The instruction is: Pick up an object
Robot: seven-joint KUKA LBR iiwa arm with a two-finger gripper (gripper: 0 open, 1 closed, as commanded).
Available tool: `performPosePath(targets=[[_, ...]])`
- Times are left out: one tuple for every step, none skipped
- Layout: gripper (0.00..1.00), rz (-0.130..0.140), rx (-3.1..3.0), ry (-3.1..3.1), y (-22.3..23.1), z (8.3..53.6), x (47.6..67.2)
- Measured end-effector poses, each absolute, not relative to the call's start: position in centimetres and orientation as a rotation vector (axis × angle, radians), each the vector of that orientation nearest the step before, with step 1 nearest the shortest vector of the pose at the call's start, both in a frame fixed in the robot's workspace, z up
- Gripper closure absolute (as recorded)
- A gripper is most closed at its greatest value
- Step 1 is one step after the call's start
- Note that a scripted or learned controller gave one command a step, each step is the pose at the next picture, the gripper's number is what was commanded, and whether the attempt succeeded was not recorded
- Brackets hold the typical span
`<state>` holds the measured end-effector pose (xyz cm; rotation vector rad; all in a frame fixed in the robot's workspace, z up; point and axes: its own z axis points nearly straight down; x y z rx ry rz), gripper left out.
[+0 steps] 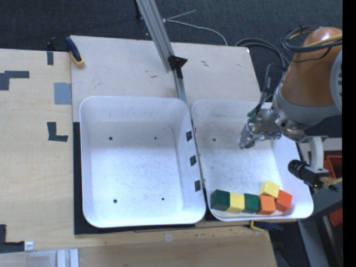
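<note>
I'm hanging my tool [248, 138] over the upper middle of the right bin [222, 115], well apart from the blocks. Can't tell how far it's open at this slant; nothing visible between the tips, so I'm treating it as carrying nothing.

All the candidates are sitting in a row against the right bin's near wall: dark green block [220, 198], yellow block [236, 202], another green block [251, 202], orange block [267, 204], plus a second yellow block [271, 189] and a second orange block [284, 199] at the right end. They're touching each other, tightly packed.

My read on doing this well:
- I'm aiming for the dark green block at the left end, since its left face looks free
- I'm planning to close across the faces toward and away from the near wall, not along the row, because neighbours are blocking that axis
- the wall is close, so I'm expecting little room for the near-side tip; a slight miss would likely be pushing the row instead of gripping
- descending straight down, only once centred

Left bin [133, 160] isn't involved
</note>
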<state>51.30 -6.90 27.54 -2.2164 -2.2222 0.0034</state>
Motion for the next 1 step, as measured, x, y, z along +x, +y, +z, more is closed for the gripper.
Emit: performPosePath(targets=[[0.0, 0.002, -2.219, -2.222, -7.03, 27.55, 51.43]])
